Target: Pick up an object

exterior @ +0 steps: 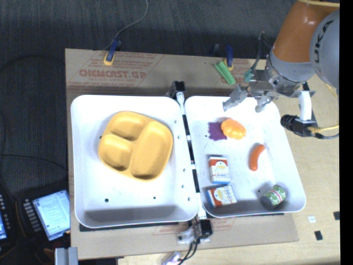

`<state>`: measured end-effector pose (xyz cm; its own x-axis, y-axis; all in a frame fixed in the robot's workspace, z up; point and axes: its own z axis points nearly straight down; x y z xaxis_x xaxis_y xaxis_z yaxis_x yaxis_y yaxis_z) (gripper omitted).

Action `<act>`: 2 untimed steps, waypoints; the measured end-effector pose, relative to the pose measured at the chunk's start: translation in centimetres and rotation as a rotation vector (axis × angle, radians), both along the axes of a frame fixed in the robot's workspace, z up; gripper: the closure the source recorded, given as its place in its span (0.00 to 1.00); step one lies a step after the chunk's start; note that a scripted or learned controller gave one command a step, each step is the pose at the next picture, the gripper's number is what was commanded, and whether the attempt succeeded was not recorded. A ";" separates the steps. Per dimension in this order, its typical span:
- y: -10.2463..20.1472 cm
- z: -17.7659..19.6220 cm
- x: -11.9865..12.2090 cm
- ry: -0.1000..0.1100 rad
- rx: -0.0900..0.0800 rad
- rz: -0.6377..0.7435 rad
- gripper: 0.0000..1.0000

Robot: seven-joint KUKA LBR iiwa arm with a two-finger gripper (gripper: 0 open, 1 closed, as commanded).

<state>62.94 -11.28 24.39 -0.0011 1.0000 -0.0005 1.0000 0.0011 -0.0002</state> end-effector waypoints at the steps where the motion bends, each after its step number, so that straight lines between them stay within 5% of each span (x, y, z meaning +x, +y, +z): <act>1: -3.5 -14.8 -1.9 0.000 0.000 -0.001 0.00; 2: -3.6 -13.9 -1.9 0.000 0.000 -0.001 1.00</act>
<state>61.00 -14.85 10.51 -0.0002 1.0000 -0.0009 1.0000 0.0002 0.0000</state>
